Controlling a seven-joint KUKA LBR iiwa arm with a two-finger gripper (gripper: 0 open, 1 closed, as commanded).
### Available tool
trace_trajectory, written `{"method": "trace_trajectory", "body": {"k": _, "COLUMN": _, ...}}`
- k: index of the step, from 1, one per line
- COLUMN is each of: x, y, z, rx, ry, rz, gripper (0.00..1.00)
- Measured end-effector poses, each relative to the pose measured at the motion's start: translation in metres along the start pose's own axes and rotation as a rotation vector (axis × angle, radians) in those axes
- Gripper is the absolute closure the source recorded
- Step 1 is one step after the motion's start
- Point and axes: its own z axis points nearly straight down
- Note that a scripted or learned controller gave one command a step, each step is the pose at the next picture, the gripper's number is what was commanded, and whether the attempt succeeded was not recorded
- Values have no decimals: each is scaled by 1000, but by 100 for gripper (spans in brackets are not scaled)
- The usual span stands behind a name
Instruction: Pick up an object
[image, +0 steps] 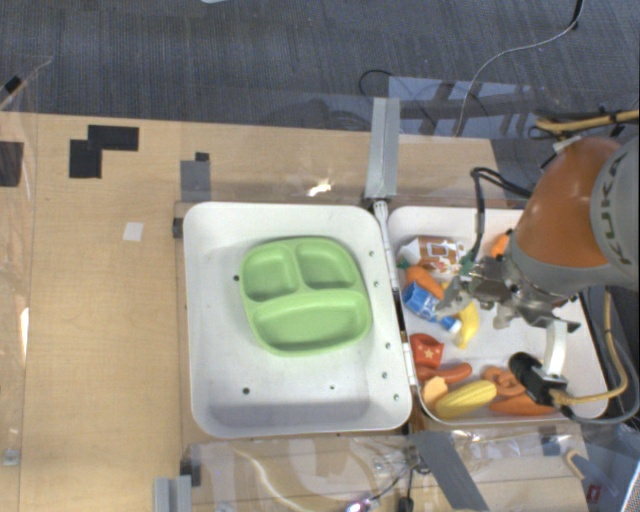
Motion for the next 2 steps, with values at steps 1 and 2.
{"method": "trace_trajectory", "body": {"k": 1, "x": -38, "y": 46, "z": 83, "rx": -28, "ry": 5, "rz": -4, "gripper": 0}}
{"method": "trace_trajectory", "body": {"k": 2, "x": -61, "y": 100, "z": 87, "rx": -37, "ry": 3, "rz": -57, "gripper": 0}}
